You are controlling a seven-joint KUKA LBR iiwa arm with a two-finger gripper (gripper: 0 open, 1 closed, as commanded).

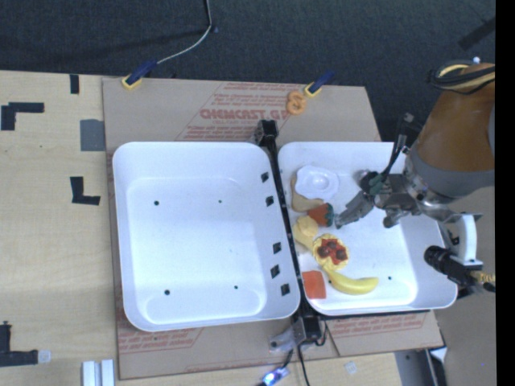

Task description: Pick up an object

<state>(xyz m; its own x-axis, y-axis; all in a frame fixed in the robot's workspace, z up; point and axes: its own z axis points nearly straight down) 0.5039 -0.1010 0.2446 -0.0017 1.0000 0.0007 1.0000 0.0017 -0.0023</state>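
The right bin (402, 260) holds several small items along its left side. A white cup-like piece (315, 182) lies at the top. Below it sit a red-and-green toy (322, 213), a pale yellow lump (304, 232) and a round yellow-and-red piece (331, 250). A banana (354, 283) and an orange block (313, 284) lie near the front wall. My gripper (368, 218) hangs over the middle of this bin, open, with nothing between its fingers. Its left fingertip (342, 220) is just right of the red-and-green toy.
The left bin (129, 215) stands beside the right one, with a black divider strip (276, 215) between them. A small orange ring (296, 101) and two clamps (319, 83) sit on the cardboard behind the bins. The arm's body (455, 147) overhangs the right bin's far right.
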